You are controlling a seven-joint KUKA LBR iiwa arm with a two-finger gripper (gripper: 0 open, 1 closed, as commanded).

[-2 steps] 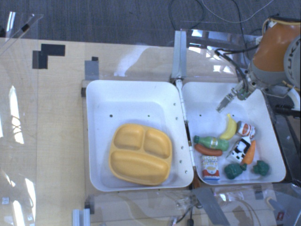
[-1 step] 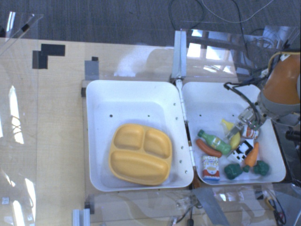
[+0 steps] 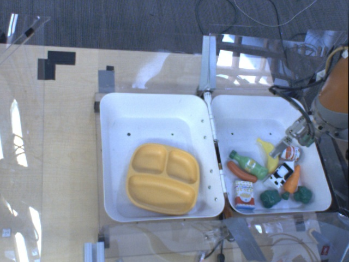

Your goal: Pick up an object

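You're looking at the right bin (image 3: 256, 111) as the landmark here. The arm (image 3: 334, 91) is reaching in over its right wall, orange band showing, and the gripper (image 3: 284, 146) is hanging low over the bin's right-middle floor, just above the toy pile. Whether it's clamped or released, you can't tell from this slant; nothing is visibly sitting between its tips.

The objects are crowding the bin's near half: a green bottle (image 3: 249, 164) is lying tilted at centre, with a red sausage (image 3: 241, 171) touching it on the left side. A yellow piece (image 3: 266, 149) is lying just beside the gripper. A small carton (image 3: 244, 194) is sitting at the near wall. Two green broccoli pieces (image 3: 270, 197) (image 3: 303, 195) are flanking an orange carrot (image 3: 292, 179), with a black-and-white toy (image 3: 281, 174) between carrot and bottle.

Left of this bin, the other bin (image 3: 117, 124) is holding a yellow divided tray (image 3: 162, 178).
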